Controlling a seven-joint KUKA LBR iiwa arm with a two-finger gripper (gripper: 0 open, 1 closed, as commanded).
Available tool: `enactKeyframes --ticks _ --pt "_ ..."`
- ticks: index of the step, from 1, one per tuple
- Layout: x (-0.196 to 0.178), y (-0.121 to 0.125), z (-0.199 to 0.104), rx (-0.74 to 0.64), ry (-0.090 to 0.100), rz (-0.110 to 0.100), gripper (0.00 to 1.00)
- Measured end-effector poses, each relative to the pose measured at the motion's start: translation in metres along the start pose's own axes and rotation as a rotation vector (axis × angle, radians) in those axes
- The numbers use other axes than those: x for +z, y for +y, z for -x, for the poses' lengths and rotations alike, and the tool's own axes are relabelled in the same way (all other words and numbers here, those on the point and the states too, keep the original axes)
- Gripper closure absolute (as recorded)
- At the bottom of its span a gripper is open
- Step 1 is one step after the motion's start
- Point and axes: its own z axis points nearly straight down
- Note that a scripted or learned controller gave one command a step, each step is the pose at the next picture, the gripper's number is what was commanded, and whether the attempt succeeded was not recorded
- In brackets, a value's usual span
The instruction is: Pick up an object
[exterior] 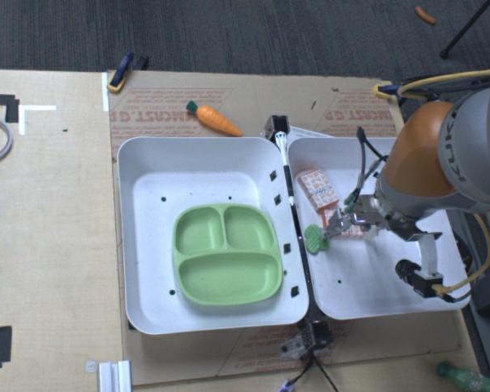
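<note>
We've got a chunky grey arm (474, 137) with a big rounded orange band (416, 158) above the wrist — black lettering on the grey shell. Black and yellow cables (441, 78) loop around it — metal gripper (340, 222) bits up front.

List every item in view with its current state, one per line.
green divided plate: flat in the left bin, upright, compartments bare.
small carton: lying in the right bin, tilted.
green object: at the right bin's left wall, beside the gripper.
toy carrot: lying on cardboard behind the bins.
gripper: low in the right bin; grasp unclear.
</note>
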Motion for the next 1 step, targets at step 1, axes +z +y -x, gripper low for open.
enactKeyframes --ticks 1 --pt "-0.0096 0.0008 0.0006 0.002 0.000 0.001 1.00"
